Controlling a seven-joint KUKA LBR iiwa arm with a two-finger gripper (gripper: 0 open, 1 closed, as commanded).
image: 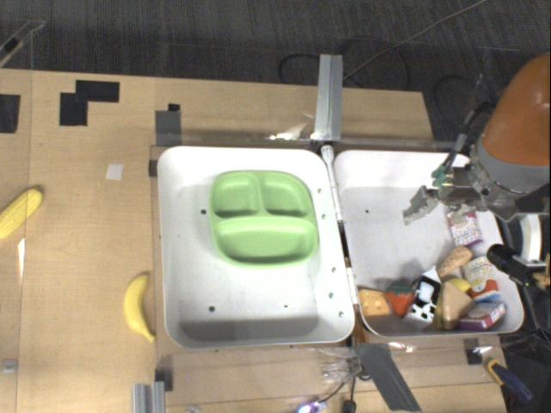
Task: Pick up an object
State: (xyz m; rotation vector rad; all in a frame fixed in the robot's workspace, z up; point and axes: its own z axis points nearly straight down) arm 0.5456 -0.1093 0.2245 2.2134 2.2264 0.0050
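Observation:
Several small toy foods lie heaped in the right bin's (pixel 379 231) near right corner: a tan cracker (pixel 373 302), a red-orange piece (pixel 400 301), a black-and-white item (pixel 422 300), a yellow block (pixel 454 305), a purple packet (pixel 482 317) and a bread roll (pixel 455 261). A pink-and-white packet (pixel 465 228) lies a little further back. My gripper (pixel 420 205) hangs over the bin's bare middle, up and left of the heap and apart from it. I see nothing held in it.
The left bin (pixel 185 256) holds a green divided plate (pixel 263 215). On the wooden bench to the left lie a banana (pixel 138 306) and a corn cob (pixel 19 213). A metal rail (pixel 330 101) rises behind the divider between the bins.

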